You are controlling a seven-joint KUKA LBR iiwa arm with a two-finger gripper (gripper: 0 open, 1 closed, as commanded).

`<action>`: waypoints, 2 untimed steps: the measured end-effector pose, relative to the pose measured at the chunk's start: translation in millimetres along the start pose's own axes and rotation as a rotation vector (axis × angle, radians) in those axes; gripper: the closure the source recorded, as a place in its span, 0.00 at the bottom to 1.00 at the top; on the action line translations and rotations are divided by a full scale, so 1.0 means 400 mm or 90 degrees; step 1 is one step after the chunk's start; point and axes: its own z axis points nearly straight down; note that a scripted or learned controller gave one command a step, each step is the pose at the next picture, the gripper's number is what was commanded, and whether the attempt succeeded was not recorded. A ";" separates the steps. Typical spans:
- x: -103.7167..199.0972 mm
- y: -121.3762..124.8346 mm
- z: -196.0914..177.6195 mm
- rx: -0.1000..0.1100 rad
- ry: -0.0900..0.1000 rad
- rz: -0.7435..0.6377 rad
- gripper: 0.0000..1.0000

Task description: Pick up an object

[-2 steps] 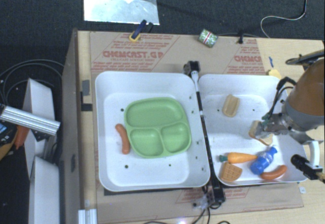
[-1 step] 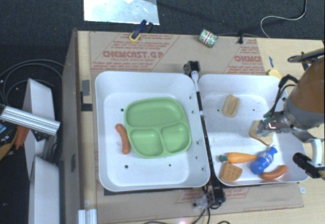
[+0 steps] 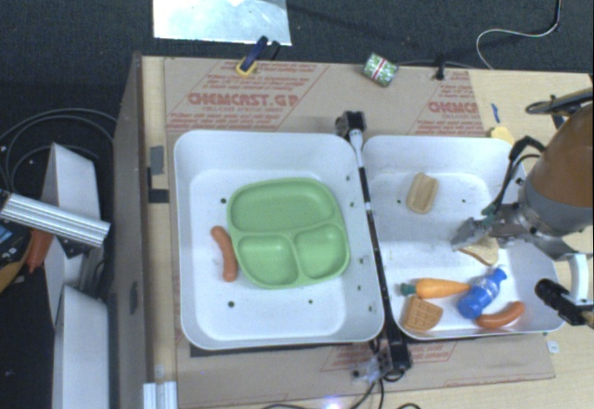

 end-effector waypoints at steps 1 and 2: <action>-0.047 -0.007 0.087 0.010 0.004 0.002 0.00; -0.008 0.035 0.087 0.010 0.004 0.000 0.00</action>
